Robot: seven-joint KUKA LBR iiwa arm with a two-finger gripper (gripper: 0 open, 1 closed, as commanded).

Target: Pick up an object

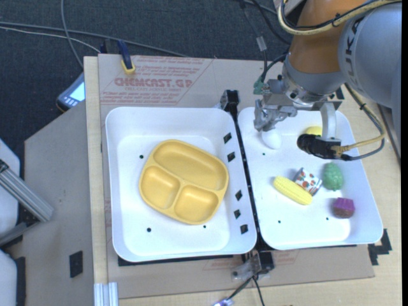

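Note:
My gripper hangs over the far left part of the right bin, pointing down. A small white rounded object lies on the bin floor right under its tip, touching or nearly touching it. Further right in the same bin lie a yellow corn cob, a small patterned can, a green lumpy object and a purple object. A yellow object peeks out behind a black part of the arm.
The left bin holds a yellow divided plate. A black divider with clips runs between the two bins. The grey arm with its orange band spans the upper right. Cables lie on the floor behind the bench.

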